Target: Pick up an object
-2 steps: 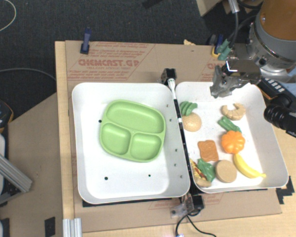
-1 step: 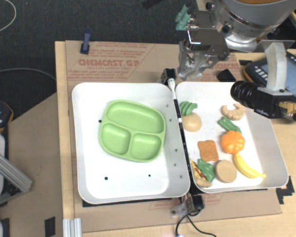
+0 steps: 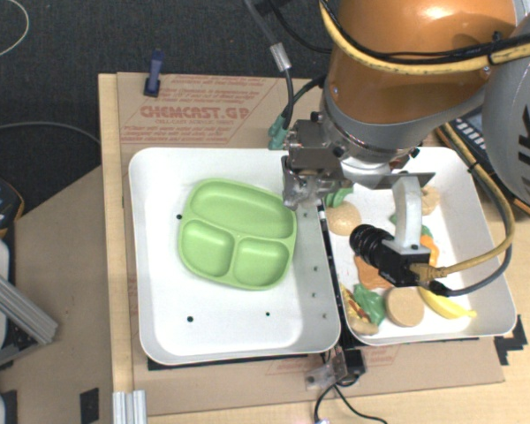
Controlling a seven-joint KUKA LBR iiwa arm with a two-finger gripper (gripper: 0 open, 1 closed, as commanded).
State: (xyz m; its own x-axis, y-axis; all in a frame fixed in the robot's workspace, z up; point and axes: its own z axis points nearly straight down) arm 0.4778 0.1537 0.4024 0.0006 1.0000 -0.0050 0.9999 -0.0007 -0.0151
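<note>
Pick: not done, as I judge it | gripper (image 3: 311, 188) low over the divide between the bins, beside the green plate (image 3: 237, 233) in the left bin (image 3: 159, 237); can't tell if spread or closed | food toys (image 3: 405, 307) loose in right bin (image 3: 468, 201) | left: grasp, lift.

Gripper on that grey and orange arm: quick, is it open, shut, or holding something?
Gripper: cannot be told; it sits at the right rim of the left shallow white bin, beside the green three-compartment plastic tray.
</note>
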